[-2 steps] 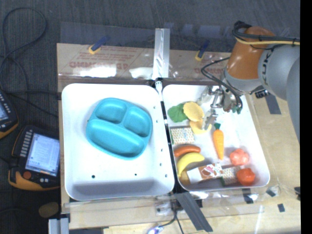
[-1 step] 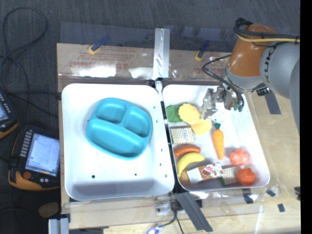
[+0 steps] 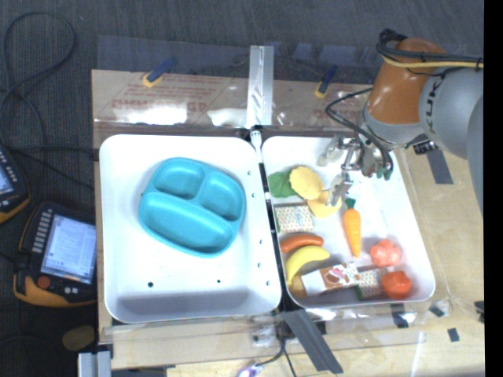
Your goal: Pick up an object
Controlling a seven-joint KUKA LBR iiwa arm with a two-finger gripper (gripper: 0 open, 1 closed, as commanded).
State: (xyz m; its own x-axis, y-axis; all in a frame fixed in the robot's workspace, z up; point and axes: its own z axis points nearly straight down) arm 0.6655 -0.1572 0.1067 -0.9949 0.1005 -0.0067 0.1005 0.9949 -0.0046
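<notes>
While nothing is yet lifted, the work stands at the approach stage, as I judge it: the arm is over the right bin (image 3: 416,234) and a grasp has not been made.

Nearest the lower edge of the frame, that bin holds a small printed box (image 3: 339,277) lying on its side, with a red tomato (image 3: 397,283) at its right end and one yellow banana (image 3: 302,261) to its left. Just above these lie an orange-red sausage shape (image 3: 299,242), a pale red round fruit (image 3: 385,252) and one carrot (image 3: 352,230) pointing up and down the frame. Higher still sit a small patterned packet (image 3: 292,217), a green leaf piece (image 3: 279,183) and a yellow lumpy piece (image 3: 306,181) with a second pale yellow bit (image 3: 322,206) just below it. So the count runs to about ten loose objects, one of each.

Above the carrot's top hangs the gripper (image 3: 346,181), its metal fingers pointing down near the yellow pieces; whether the jaws are spread or closed I cannot tell, and nothing shows between them.

Left of centre, the left bin (image 3: 126,289) carries a single blue divided plate (image 3: 192,204).

Next, the move calls for settling squarely over one object, likely the pale yellow bit or the carrot, then lowering and closing.
</notes>
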